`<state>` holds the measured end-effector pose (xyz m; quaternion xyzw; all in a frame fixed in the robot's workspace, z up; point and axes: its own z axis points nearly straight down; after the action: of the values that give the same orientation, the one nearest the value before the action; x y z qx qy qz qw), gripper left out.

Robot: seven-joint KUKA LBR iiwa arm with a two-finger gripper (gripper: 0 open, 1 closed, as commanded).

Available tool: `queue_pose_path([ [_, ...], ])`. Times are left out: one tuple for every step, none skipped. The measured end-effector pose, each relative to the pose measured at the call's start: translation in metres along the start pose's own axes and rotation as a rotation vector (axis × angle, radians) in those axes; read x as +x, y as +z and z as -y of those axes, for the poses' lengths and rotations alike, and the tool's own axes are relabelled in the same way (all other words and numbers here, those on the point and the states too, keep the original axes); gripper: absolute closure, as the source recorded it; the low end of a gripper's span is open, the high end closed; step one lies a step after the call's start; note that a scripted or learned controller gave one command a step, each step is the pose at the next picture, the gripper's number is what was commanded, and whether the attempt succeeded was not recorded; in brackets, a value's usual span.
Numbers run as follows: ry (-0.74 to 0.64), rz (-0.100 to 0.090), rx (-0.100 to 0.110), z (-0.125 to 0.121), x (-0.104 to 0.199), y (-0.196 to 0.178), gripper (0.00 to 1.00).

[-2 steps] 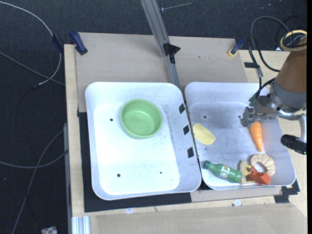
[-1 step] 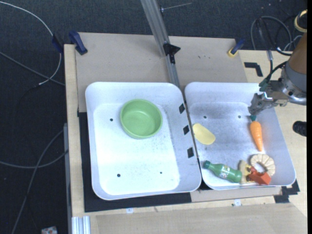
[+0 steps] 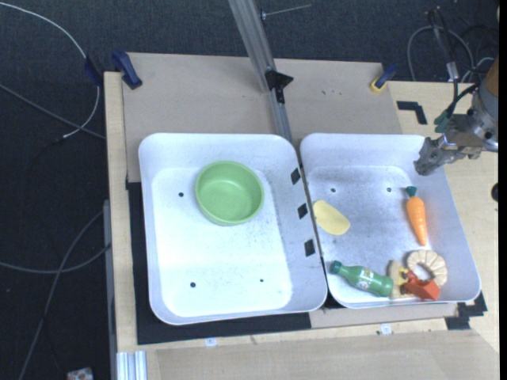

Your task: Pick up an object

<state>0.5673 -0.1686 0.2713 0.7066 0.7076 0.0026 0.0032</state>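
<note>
Was only at the approach step, my jaws [image 3: 430, 158] hovering over the right bin's [image 3: 360, 145] far corner, couldn't tell if released or clenched, and next I'd need to drop onto the carrot [image 3: 417, 218] just below.

bins [image 3: 214, 299]: white plastic, smooth, speckled
bowl [image 3: 229, 192]: green, matt plastic
bench [image 3: 198, 93]: pale wood
bottle [image 3: 362, 279]: green, glossy, probably plastic
pole [image 3: 252, 30]: brushed metal

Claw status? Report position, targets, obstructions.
Claw over right bin's far right corner, nothing seen in it. Carrot nearest below; bottle, yellow piece in same bin. Green bowl in left bin.
</note>
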Motion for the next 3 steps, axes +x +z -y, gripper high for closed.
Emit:
queue_pose_path([
  [-0.004, -0.006, 0.011, -0.001, 0.060, -0.004, 1.00],
  [-0.005, -0.008, 0.019, 0.008, 0.114, 0.013, 1.00],
  [-0.005, -0.008, 0.021, 0.021, 0.169, 0.011, 1.00],
])
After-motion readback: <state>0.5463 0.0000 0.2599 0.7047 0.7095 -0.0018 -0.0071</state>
